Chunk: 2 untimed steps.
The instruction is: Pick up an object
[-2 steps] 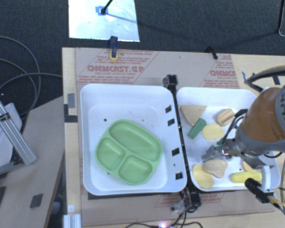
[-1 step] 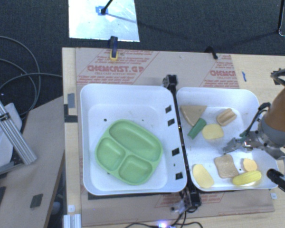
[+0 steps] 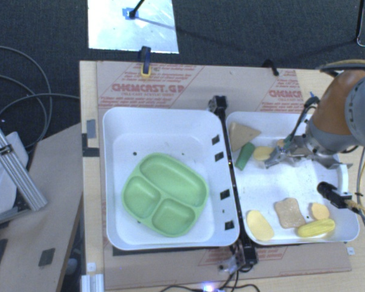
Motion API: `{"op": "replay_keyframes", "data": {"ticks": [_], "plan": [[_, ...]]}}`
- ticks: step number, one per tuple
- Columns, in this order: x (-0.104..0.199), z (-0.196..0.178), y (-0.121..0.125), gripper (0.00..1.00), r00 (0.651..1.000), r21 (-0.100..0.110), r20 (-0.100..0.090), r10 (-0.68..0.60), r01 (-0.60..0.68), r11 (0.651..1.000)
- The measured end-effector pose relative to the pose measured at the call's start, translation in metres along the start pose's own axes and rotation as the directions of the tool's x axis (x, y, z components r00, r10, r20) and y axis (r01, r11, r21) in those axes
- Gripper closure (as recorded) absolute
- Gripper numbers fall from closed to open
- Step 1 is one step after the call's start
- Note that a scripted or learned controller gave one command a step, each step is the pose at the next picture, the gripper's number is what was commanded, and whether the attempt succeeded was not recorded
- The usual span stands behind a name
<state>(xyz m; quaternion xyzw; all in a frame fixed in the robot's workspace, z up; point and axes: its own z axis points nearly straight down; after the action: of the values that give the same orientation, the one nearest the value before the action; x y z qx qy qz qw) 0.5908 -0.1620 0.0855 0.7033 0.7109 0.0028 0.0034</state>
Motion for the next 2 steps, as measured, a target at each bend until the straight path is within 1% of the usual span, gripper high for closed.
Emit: {"op": "replay_keyframes", "data": {"ticks": [1,2], "plan": [[0.1037,-0.1052,-0.0855,0.00,1.000,0.001,-0.005,-0.002,0.002,1.000],[0.0974,-0.1107,-0.0834,1.00,1.000,0.004,-0.002,0.004,-0.004,1.000]]}}
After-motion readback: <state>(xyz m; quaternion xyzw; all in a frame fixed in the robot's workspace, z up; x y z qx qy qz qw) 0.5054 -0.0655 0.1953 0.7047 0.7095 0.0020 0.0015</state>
